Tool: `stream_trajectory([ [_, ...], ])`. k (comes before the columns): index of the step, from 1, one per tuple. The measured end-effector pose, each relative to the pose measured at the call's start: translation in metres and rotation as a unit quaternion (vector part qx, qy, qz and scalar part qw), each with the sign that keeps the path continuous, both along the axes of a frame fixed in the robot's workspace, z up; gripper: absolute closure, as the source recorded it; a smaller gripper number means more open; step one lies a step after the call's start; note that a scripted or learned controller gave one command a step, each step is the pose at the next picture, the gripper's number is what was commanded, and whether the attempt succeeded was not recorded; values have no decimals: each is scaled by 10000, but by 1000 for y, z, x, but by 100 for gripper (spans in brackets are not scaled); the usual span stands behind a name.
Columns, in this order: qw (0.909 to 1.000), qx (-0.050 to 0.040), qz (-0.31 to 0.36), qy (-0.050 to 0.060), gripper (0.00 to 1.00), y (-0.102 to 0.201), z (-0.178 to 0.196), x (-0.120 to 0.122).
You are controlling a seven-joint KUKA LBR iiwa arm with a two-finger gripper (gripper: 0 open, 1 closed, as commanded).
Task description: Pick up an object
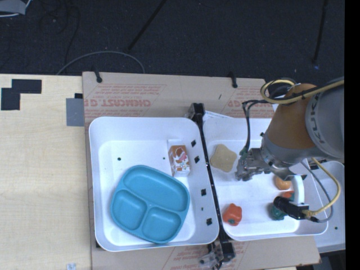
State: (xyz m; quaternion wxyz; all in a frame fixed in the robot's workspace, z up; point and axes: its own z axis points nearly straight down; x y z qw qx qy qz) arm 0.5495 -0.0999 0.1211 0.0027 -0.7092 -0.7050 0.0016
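The grey arm with its orange band reaches in from the right over the right bin (253,229). Its gripper (245,171) hangs low over the bin floor, just right of a tan sponge-like piece (223,157). A red pepper-shaped toy (232,214) lies near the bin's front left. An orange item (282,182) and a dark teal item (277,211) sit to the right, partly under the arm's cables. Nothing shows between the gripper and any of these.
The left bin (101,151) holds a blue divided plate (149,203) and a small white-and-orange packet (179,160) by the black divider (203,167). A cardboard sheet lies under both bins, with dark floor and cables beyond.
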Motion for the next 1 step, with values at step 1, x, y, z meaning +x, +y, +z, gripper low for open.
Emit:
stream_trajectory([
  [1, 10000, -10, 32, -44, 100, -2, 63, 3],
])
